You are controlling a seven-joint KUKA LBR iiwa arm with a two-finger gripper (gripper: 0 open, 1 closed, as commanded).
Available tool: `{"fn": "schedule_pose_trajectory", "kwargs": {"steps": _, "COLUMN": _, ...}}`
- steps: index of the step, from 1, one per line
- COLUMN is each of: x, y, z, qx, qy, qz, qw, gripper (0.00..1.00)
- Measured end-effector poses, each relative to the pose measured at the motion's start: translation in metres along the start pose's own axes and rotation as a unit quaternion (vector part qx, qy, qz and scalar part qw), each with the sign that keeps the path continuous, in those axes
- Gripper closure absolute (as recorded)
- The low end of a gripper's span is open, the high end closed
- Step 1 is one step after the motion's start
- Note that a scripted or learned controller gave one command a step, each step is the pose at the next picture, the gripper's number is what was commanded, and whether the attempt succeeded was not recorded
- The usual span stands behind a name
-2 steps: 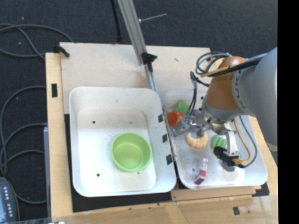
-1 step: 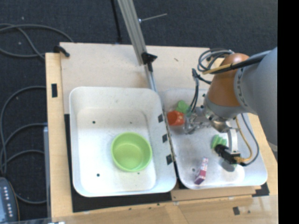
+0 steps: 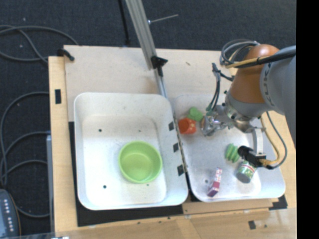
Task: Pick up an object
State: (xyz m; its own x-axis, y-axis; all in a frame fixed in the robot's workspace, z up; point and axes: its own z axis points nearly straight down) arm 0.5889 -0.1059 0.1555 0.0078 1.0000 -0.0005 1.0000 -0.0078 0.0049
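— What are you seeing, largest first?
— A green bowl (image 3: 140, 162) is sitting in the left bin (image 3: 89, 108). My gripper (image 3: 209, 125) is hovering in the right bin (image 3: 271, 183), beside an orange object (image 3: 187, 126); finger state, I cannot tell.

One fixed camera, high above the tabletop (image 3: 114, 68), looking down at a slant, both bins framed, moderately far off

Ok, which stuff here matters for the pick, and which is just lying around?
For the pick: gripper, orange object, green piece, ridged green object, small can, pink box, all in the right bin.

Lying about: green bowl in the left bin, metal pole.
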Motion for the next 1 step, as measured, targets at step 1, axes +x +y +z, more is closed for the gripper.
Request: {"fn": "schedule_pose_trajectory", "kwargs": {"steps": 1, "x": -0.0012, "y": 0.0019, "z": -0.0529, "qx": 0.000, "qy": 0.000, "qz": -0.006, "qw": 1.0000, "gripper": 1.00}}
